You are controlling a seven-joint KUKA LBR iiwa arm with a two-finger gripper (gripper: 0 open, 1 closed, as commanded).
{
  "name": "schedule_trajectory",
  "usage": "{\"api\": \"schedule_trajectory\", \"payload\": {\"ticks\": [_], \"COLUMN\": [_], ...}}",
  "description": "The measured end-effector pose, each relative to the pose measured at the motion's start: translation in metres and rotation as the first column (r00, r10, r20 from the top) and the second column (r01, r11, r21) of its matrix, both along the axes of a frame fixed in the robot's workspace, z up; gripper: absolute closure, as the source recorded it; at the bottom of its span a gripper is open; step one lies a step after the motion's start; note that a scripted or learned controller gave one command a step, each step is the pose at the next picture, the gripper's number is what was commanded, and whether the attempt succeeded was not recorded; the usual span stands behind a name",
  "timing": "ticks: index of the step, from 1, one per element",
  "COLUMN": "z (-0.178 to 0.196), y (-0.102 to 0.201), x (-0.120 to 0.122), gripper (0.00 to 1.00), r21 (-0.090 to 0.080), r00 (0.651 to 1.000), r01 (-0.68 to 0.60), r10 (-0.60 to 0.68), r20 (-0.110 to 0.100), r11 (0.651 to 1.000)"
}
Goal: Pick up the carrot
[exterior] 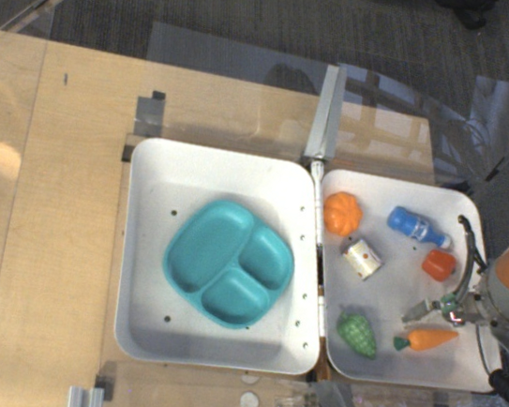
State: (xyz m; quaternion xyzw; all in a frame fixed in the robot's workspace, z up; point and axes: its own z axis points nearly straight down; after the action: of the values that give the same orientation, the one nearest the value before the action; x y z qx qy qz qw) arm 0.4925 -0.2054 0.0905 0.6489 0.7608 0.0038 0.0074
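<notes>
orange carrot (430, 340) lies just below the gripper (432, 312).

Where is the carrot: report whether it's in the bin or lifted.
In the bin. The carrot lies flat on the right bin's floor, just below the gripper.

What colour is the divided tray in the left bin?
Teal, seen in the camera view: tray in the left bin.

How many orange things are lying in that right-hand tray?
3: a pumpkin at the top left corner, a small orange-red piece toward the right side, and the carrot near the bottom right.
</notes>
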Motion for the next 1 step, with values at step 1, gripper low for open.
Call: {"api": "schedule_trajectory", "payload": {"ticks": [1], "z": [0.0005], "y": [0.034], "x": [0.0006], "gripper": [0.0], "r21": [-0.004], "r00": [0.999], "r01": [-0.048], "r10": [0.048], "r20": [0.003], "r11": [0.999]}}
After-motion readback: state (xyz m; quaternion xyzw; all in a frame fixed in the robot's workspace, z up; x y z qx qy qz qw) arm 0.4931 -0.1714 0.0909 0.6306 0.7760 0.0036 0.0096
